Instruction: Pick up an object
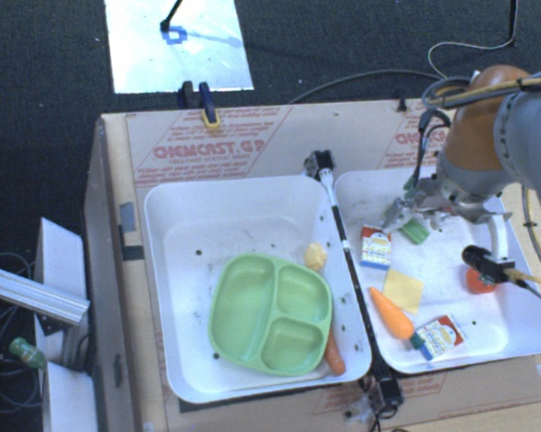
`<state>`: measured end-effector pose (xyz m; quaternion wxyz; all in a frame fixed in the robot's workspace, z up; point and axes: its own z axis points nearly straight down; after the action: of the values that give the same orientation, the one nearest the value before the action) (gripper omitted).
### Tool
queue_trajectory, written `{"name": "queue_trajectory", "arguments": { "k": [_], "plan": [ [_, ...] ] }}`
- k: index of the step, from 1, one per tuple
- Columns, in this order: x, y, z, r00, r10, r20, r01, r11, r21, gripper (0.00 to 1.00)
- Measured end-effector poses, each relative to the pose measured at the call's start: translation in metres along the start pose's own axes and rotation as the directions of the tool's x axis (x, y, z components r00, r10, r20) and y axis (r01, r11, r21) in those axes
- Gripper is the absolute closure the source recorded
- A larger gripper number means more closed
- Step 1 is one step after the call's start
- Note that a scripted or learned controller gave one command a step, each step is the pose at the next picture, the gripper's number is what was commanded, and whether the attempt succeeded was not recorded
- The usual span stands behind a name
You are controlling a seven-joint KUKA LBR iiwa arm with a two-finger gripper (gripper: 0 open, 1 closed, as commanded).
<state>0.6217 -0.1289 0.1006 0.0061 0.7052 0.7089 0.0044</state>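
Observation:
My gripper (409, 209) hangs low over the back of the right bin (510, 323), just above a small green block (415, 233). Whether it touches the block is unclear. Beside the block on the left lies a small red-and-white carton (375, 246). Further forward lie a yellow cheese slice (404, 290), an orange carrot (392, 311) and a second small carton (438, 335). A red round item (480, 281) sits at the bin's right side, partly under a black part of the arm's cabling.
The left bin (167, 266) holds a green divided plate (271, 312), a small yellow item (315, 254) and an orange stick (334, 356) against the shared wall. Cables (530, 277) trail over the right bin's right rim. The grey arm (517, 132) overhangs the back right corner.

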Motion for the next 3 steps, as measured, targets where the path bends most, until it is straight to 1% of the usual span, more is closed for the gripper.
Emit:
{"name": "queue_trajectory", "arguments": {
  "k": [1,2,3],
  "plan": [
    [0.000,0.001,-0.011,1.000,-0.002,0.000,0.002,1.000,-0.003,1.00],
    [0.000,0.001,-0.011,1.000,-0.002,0.000,0.002,1.000,-0.003,0.00],
    [-0.007,0.031,0.017,1.000,0.000,-0.002,0.000,1.000,0.013,0.00]
  ]
}}
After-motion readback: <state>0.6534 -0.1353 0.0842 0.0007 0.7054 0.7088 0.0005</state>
